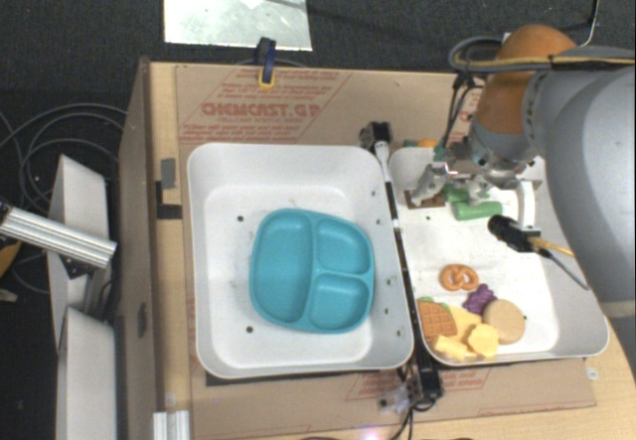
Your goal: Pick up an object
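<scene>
While 2 white bins sit side by side on a cardboard-covered bench [298, 100] over dark carpet, the left bin [214, 229] holds a teal divided plate [311, 269]. Reaching in from the right, the gripper [459, 185] hangs low at the right bin's [571, 314] far end, fingers pinching a green block [475, 204]; whether it is lifted is unclear.

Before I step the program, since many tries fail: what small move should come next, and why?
Probably a short, straight descent. The pincer hangs at the right bin's far end, right at a green object; whether it holds anything cannot be told.
</scene>
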Motion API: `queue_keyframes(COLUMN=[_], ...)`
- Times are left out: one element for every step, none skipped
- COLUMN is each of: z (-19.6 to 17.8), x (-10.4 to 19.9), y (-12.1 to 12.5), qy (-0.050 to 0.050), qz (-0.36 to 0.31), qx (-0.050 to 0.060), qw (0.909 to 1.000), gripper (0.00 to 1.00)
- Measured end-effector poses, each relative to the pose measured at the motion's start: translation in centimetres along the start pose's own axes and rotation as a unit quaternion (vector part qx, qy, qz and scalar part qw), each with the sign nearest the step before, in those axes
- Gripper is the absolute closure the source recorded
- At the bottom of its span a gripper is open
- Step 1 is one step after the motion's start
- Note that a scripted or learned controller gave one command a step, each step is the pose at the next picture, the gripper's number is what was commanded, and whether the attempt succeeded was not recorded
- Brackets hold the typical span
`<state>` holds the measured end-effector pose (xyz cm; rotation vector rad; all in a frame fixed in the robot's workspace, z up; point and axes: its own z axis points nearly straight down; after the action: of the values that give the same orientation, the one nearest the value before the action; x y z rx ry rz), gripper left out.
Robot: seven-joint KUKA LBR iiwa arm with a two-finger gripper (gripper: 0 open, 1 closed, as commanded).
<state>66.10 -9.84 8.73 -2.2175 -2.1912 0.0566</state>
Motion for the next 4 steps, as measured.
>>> queue_keyframes(z=[0.01,0.01,0.02,0.02], x=[0.01,0.13,0.11,0.12], y=[0.00,0.00,0.00,0.00], qy=[0.000,-0.001,-0.001,-0.001], qz=[0.000,0.000,0.000,0.000], qx=[0.000,0.000,0.000,0.000], qw=[1.0000,1.0000,1.0000,1.0000], gripper=[0.00,0.00,0.00,0.00])
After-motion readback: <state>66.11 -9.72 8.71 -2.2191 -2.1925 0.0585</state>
